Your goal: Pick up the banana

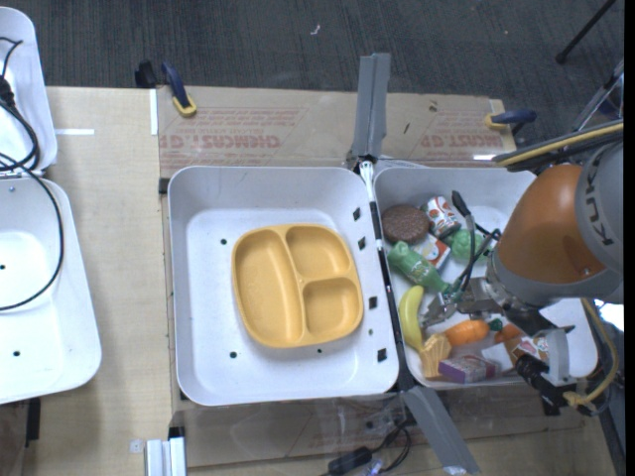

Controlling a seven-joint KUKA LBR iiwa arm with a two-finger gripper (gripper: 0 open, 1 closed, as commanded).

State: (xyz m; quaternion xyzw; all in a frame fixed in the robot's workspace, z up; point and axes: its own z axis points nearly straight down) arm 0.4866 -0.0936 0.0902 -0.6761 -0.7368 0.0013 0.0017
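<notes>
Gripper [437,312] is low in the right bin [585,317], w/ its tips among the clutter just right of the banana [412,315]. Can't tell how far the jaws are spread or whether anything's in them. Banana lies lengthwise along the bin's left wall, yellow, apart from the tips as far as can be seen. Green bottle [417,264] just above it, brown disc [404,223] further up. Carrot [466,331] and purple box [466,369] below. Left bin [198,296] holds a yellow divided plate [296,284].
</notes>
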